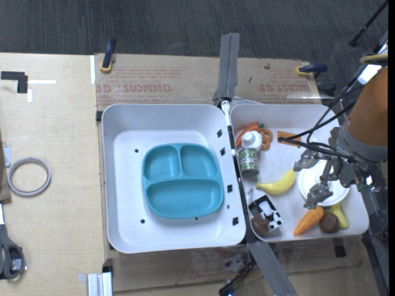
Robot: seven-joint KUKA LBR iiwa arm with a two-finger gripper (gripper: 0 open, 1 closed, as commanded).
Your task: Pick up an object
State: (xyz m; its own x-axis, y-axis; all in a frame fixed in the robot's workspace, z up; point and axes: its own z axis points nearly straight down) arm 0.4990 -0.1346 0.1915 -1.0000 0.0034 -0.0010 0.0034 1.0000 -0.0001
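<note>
Camera view. The arm enters from the right edge of the frame; the tool (322, 179) hangs low over the right bin (290, 111), at its right-centre. The tool is above a white plate (336, 196). Its fingers look spread, one near the plate's left rim and one further up, with nothing visibly between them.

Candidate objects all sit in the right bin. Banana (278, 183) lies just left of the plate. Carrot (308, 220) lies below the plate, tip toward lower left. A brown round item (329, 222) and a yellow piece (339, 216) sit lower right, close to each other. Bottle (249, 155) with white cap is at the bin's left wall, touching an orange-red toy (261, 134). A black-and-white toy (266, 211) is at the lower left corner. Left bin (123, 227) holds a blue divided tray (182, 180).

Risks, judged from this layout:
- The tool sits over the plate, not squarely over any small item; closing here would likely pinch the flat plate rim or air.
- Plate is thin and shallow: fingers could skid off, or tip it and scatter carrot and brown item.
- Banana and carrot are rounded; an off-centre pinch may squirt them sideways.
- Dangling cables near the wrist could snag objects.
</note>
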